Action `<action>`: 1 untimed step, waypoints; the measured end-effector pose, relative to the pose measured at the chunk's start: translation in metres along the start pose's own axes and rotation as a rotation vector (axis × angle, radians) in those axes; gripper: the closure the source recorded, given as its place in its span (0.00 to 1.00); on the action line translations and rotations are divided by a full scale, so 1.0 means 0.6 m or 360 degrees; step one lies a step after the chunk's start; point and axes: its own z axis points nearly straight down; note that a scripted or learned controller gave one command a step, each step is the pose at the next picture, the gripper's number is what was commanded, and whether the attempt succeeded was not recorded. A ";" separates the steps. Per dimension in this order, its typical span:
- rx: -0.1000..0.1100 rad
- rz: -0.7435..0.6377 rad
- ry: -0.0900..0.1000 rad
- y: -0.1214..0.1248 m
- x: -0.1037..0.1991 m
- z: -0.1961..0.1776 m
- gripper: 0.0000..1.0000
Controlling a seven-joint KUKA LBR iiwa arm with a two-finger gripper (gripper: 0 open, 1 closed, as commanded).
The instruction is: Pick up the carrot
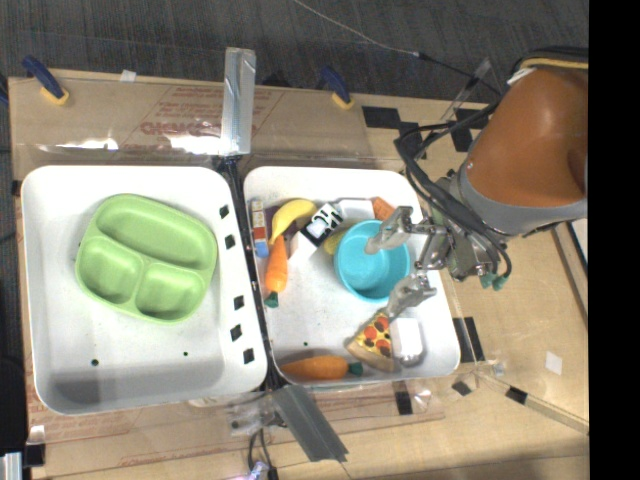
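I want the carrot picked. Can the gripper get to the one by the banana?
Probably yes. The gripper hovers over the blue bowl; the carrot lies uncovered beside the banana.

Arm in from right, gripper [398,258] low, fingers [392,230] spread wide, nothing betw.
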 end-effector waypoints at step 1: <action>0.0001 -0.0040 -0.0005 -0.120 -0.035 0.035 0.00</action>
